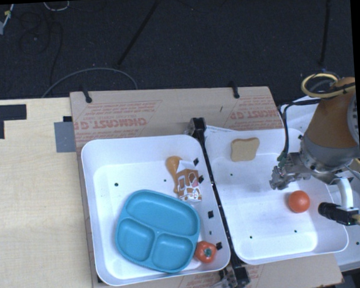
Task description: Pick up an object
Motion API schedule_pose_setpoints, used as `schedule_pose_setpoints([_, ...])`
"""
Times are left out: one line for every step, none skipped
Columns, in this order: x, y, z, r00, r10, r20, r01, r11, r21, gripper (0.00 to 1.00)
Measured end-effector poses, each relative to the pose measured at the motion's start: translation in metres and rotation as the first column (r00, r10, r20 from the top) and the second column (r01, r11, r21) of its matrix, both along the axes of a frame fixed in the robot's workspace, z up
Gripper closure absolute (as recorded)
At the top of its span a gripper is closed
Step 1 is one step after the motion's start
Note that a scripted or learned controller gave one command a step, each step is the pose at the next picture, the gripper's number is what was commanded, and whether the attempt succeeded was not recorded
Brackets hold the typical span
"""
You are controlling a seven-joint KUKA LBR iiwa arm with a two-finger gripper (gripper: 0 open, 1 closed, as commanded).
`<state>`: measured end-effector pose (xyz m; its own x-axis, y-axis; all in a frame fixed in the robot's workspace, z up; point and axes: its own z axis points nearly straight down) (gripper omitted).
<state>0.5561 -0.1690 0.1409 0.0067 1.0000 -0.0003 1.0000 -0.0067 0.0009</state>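
My gripper hangs over the right bin, near its right side, with the grey and orange arm behind it at the frame's right edge. An orange-red ball lies on the bin floor just below and right of the gripper, apart from it. A tan slice of toast rests near the right bin's far wall. In the left bin lie a blue divided plate, a small red tomato, a brown-orange piece and a patterned packet.
A black divider runs between the two bins. The bins sit on a cardboard sheet on a light wooden bench. Cables loop above the arm, and a black part sticks out by the right bin's rim.
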Motion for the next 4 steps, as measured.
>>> schedule_pose_setpoints([-0.003,-0.01,0.052,1.0,0.0,0.002,0.0,1.0,-0.001,1.0])
schedule_pose_setpoints([0.001,-0.001,0.106,1.0,0.009,0.003,-0.009,1.0,0.0,1.0])
schedule_pose_setpoints([-0.006,0.041,0.101,1.0,0.01,-0.004,-0.01,1.0,0.002,1.0])
schedule_pose_setpoints([-0.016,0.094,0.108,1.0,0.011,-0.005,-0.011,1.0,0.003,1.0])
